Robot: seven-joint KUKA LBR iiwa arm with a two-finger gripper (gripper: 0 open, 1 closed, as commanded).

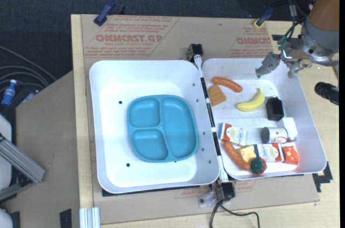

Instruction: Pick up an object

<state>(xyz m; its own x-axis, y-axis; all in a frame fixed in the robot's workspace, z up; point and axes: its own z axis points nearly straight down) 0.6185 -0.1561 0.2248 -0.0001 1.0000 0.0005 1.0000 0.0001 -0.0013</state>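
Grey fingers [280, 63] are hanging spread apart and empty above the right bin [315, 130]; beneath them a yellow banana [251, 102] is lying between a sausage [227, 83] and a black block [275, 108].

Evenly and brightly lit from overhead. Mild glare on the shallow white plastic left bin [102, 114]; soft shadow under the blue compartmented plastic plate [161, 128] toward 5 o'clock. Sharp at centre; slightly soft and compressed toward the 12 and 3 o'clock margins.
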